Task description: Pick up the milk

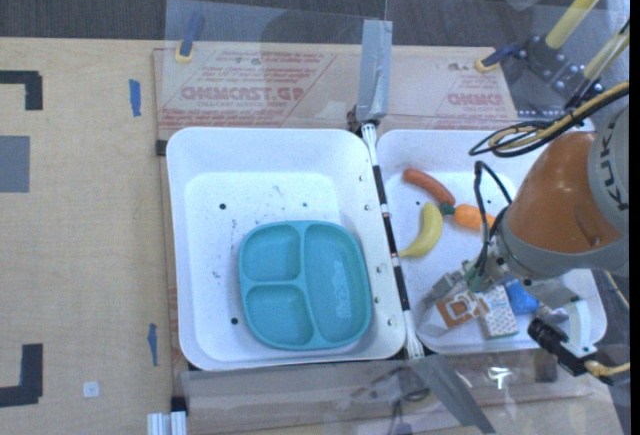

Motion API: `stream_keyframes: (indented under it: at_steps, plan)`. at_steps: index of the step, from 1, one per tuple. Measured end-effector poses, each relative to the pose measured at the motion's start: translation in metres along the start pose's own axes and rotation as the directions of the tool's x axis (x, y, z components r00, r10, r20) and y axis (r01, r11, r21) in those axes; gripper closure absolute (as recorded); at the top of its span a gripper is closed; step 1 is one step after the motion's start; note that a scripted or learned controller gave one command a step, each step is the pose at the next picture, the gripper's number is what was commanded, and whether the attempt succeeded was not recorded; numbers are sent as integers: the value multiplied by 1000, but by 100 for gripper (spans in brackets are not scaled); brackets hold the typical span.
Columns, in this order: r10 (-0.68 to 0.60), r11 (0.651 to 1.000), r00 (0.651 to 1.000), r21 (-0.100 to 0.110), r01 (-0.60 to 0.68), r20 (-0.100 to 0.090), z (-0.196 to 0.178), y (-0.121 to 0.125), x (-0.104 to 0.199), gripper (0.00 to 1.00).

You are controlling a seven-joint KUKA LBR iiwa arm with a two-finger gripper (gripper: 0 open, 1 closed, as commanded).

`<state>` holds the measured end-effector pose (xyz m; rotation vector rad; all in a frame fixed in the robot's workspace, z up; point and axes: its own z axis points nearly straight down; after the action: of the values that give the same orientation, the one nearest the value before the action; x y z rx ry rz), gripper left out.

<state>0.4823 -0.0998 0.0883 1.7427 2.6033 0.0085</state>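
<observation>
Two bins (pixel 200 223); milk (pixel 497 311) carton's label unreadable, beside pincer (pixel 480 275).

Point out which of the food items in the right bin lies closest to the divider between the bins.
The yellow banana: its lower tip nearly reaches the divider, while the sausage and carrot lie farther right.
</observation>
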Motion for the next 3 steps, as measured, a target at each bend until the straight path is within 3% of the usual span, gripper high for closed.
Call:
stream_keyframes:
  at_steps: [1,2,3]
  plan:
    - [212,977,977,2,-212,-1,0,-1,-1,0]
    - [58,998,998,1,-58,1,0,0,-1,0]
    - [-90,996,996,1,90,2,0,1,1,0]
